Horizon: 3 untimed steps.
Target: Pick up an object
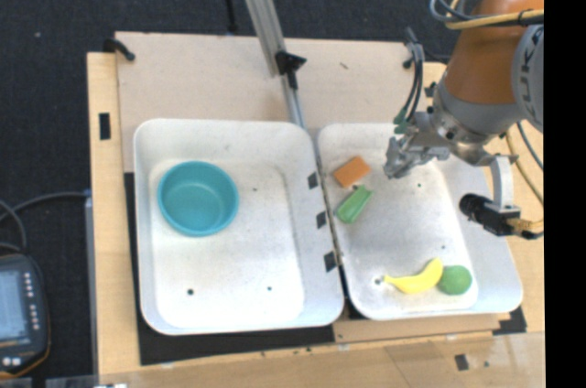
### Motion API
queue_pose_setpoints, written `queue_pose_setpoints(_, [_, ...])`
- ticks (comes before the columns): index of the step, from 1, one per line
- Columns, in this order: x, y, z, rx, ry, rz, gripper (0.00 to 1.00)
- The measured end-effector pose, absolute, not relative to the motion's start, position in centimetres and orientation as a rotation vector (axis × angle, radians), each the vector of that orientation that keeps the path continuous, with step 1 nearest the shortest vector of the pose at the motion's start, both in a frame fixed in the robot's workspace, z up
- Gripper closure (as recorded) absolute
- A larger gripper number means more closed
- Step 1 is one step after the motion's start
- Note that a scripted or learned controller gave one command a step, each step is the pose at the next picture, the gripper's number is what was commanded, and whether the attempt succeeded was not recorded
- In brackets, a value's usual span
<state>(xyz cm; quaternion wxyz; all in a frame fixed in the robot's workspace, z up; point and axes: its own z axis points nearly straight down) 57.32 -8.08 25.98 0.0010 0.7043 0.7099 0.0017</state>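
Note:
My gripper hangs over the back part of the right bin, a little to the right of an orange block. Nothing shows between its fingers. A green cylinder lies just in front of the orange block, near the bin's left wall. At the bin's front lie a yellow banana and a green ball, side by side and touching. A teal bowl sits in the left bin.
A slanted aluminium post rises from the back of the bench between the two bins. A black fitting with cable sticks out beside the arm over the right bin's right side.

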Motion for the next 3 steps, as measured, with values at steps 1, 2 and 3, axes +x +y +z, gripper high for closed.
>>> queue_pose_setpoints(1, [56.6, -2.6, 26.5, 2.212, 2.231, 0.004, 1.0])
queue_pose_setpoints(2, [56.3, 1.8, 24.9, 2.215, 2.228, 0.001, 1.0])
queue_pose_setpoints(3, [55.6, 7.3, 25.5, 2.212, 2.231, 0.006, 1.0])
